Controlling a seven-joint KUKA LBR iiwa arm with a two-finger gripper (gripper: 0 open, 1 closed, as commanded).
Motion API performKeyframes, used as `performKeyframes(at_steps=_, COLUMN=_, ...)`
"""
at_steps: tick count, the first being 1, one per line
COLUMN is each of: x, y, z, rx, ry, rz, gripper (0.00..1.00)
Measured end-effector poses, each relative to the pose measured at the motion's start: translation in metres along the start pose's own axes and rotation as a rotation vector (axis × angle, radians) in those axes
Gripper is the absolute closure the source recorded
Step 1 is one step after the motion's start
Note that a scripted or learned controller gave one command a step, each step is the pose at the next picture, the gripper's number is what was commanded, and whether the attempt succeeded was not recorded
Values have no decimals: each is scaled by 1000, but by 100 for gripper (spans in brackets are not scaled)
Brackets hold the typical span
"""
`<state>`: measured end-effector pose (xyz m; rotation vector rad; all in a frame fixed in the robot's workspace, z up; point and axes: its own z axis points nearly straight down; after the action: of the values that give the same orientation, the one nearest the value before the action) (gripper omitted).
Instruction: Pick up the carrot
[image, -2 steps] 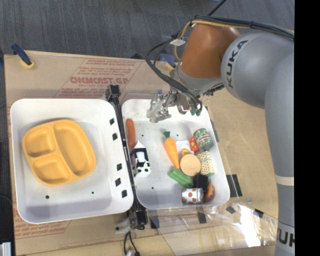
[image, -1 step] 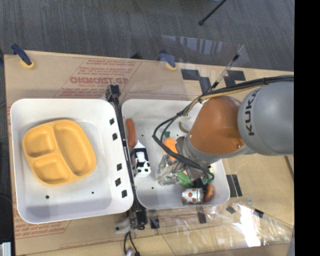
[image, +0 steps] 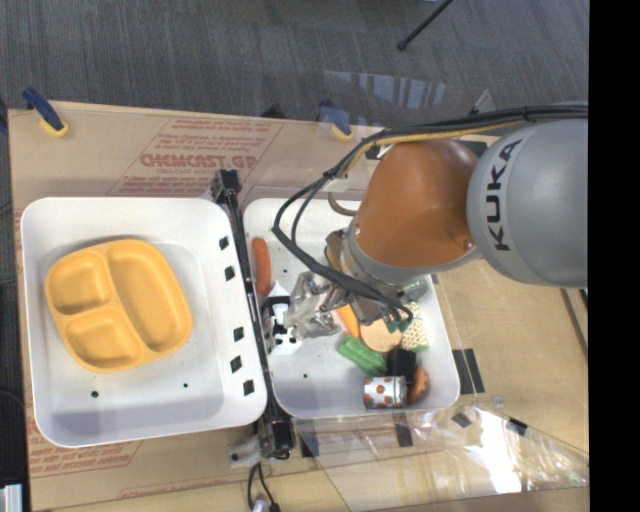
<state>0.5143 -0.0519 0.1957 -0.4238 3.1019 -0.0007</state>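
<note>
The left bin (image: 60, 400) carries a yellow divided tray (image: 117, 301) that sits toward its left wall, well apart from everything the task concerns. Across the black divider, the right bin (image: 320, 395) holds the carrot (image: 262, 264): a slim orange piece lying along the bin's left wall, near its far left corner, with its long axis running roughly parallel to that wall. The gripper (image: 300, 312) hangs just to the right of the carrot and a little nearer the bin's front edge, so the carrot lies to its left and slightly toward the far edge. I judge that the coming move turns on a short shift that way, with the closing direction set across the carrot's narrow width, and the wall close beside it leaves little room. How the gripper stands, wide or narrow, cannot be told; metal parts and cables blur together there, and nothing is seen held. Further right, the arm's orange band (image: 415, 205) covers much of the bin, and a green piece (image: 360, 355), a spotted can (image: 385, 392) and other small items crowd the front right corner, partly hidden.
</note>
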Motion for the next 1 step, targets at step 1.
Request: performKeyframes(at_steps=1, x=-92, y=-50, z=-2, rx=-2, ry=6, rz=-324, gripper=100)
